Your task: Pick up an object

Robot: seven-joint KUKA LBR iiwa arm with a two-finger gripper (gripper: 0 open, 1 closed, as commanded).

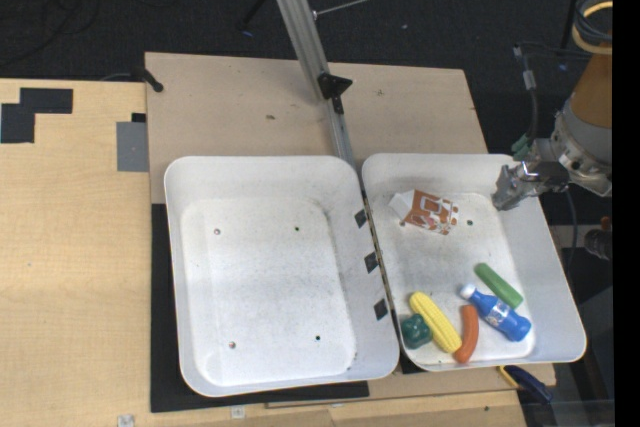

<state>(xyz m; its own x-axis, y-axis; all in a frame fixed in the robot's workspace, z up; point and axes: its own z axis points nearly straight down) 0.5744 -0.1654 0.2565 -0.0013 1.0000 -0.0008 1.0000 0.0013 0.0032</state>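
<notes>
The right bin (530, 245) holds a brown-and-white packet (430, 212) near its back. Along its front lie a green cylinder (498, 284), a blue bottle (497, 311), an orange stick (467, 332), a yellow corn cob (435, 320) and a small dark green block (414, 330). My gripper (512, 186) hangs over the bin's back right edge, to the right of the packet and apart from it. Nothing shows between its tips.
The left bin (265, 265) sits beside the right one, with black clips (371, 261) along the shared rim. A slanted metal rail (303, 40) rises behind the bins. A wooden table (70, 245) lies to the left.
</notes>
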